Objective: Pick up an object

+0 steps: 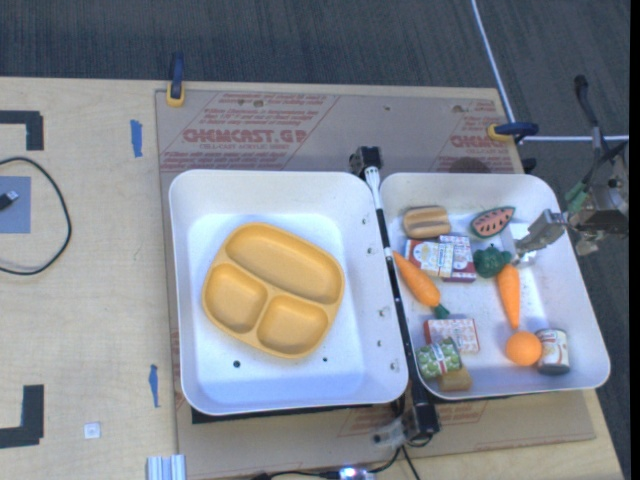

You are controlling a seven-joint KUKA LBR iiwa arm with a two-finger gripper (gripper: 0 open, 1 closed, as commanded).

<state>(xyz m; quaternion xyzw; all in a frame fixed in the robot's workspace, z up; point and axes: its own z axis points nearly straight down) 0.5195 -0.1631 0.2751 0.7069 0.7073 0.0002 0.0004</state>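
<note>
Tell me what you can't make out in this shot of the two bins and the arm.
- Gripper, camera view: small and blurred, so whether its fingers are open or shut is unclear.
- Arm: cut off by the right edge.
- Small boxes and can in the right bin: label print too small to read.
- Item by the black cable at left: cut off by the left edge.

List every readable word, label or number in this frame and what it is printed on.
"CHEMCAST GP": red print on the brown protective sheet behind the left bin, repeated partly at right.
Packaging print on the small food boxes and can: too small to read.
</note>
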